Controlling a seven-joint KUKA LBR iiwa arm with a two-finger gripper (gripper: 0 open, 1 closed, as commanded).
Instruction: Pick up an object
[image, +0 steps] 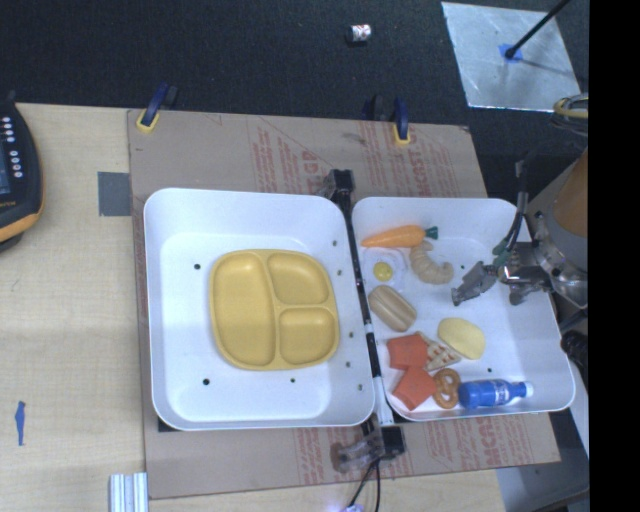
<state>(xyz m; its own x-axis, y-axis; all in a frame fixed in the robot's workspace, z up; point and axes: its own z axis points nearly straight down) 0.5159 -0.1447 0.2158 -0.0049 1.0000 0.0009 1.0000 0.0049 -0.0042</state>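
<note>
My gripper (492, 289) hangs over the right side of the right bin (535, 330), reaching in from the right. Its fingers (470, 288) stand open with bare bin floor between them. Left of it lie a curled tan croissant (432, 266) and an orange carrot (395, 237). Just below it rests a yellow potato-like piece (462, 338). A fried egg (384, 270), a brown bread roll (391, 307), red pieces (410, 368), a pretzel (446, 387) and a blue bottle (490, 394) fill the bin's left and front.
The left bin (170, 300) holds a yellow divided plate (273, 307). A black divider clamp (343, 184) sits between the bins. Blue and yellow clips (401, 122) pin the cardboard at the back. A handheld pendant (12, 170) lies at the far left.
</note>
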